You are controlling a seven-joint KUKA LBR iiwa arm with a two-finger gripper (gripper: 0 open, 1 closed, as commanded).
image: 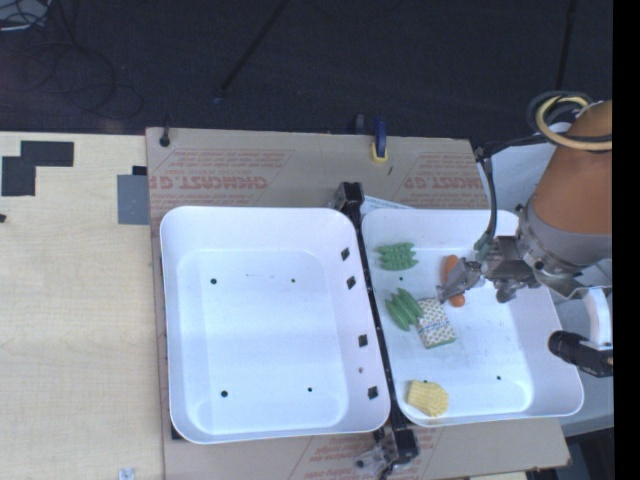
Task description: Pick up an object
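The arm [570,208] reaches in from the right edge of the frame, its gripper [462,286] low over the right bin [540,393]. An orange piece [453,268] sits right at the gripper (whether the fingers are clamped on it, apart or together I cannot tell). Left of it lie two green pods, one [396,257] in the bin's upper left, the other [403,309] below it, beside a patterned block [435,324]. A yellow piece [428,399] rests at the bin's lower left corner. The left bin [180,318] fills mid-frame.
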